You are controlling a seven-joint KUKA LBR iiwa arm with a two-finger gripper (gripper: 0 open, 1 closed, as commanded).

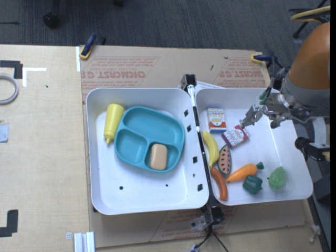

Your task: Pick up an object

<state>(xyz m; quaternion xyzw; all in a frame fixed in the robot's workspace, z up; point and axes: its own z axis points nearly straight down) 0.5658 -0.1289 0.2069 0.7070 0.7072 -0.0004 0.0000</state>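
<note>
My gripper [262, 118] hangs over the back of the right bin [294, 140], open, with nothing between its fingers. Just left of and below it lies a small maroon carton [235, 136]. A white and orange box [216, 118] sits further left. Along the bin's left side lie a banana [211, 147], a watermelon slice [224, 160] and a red sausage [220, 184]. A carrot [244, 172], a green pepper [252, 184] and a pale green vegetable [277, 177] rest near the front.
The left bin [142, 198] holds a blue divided plate [142, 135] with a tan bread piece [158, 156] in one section, and a yellow bottle [112, 122] beside it. Both bins rest on cardboard [136, 70], with clamps at its back corners.
</note>
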